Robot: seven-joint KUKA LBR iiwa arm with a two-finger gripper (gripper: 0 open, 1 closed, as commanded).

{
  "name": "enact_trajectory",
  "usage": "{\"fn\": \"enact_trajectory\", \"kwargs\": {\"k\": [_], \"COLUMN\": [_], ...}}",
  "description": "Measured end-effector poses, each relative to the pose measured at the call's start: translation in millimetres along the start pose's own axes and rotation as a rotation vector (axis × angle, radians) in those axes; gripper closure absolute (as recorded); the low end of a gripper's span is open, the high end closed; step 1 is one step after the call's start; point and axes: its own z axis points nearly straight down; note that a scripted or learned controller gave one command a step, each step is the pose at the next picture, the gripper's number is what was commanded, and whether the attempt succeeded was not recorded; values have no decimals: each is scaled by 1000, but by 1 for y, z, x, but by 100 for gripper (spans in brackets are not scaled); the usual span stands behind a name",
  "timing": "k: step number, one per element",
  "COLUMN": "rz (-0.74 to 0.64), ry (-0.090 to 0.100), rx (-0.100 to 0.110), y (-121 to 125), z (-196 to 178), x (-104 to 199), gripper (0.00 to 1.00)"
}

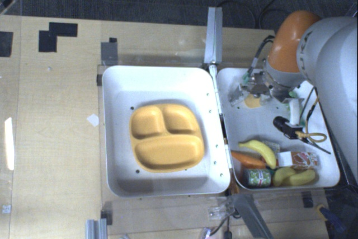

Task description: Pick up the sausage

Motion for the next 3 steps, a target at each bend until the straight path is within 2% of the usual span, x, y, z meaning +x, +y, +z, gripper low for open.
{"fn": "enact_trajectory", "kwargs": {"k": [1, 2, 3], "rz": [150, 329, 328], "ry": [1, 0, 0], "rx": [0, 0, 0], "y": [-77, -20, -20], "z": [-2, 0, 0], "x": [-9, -8, -8], "gripper": [0, 0, 0]}}
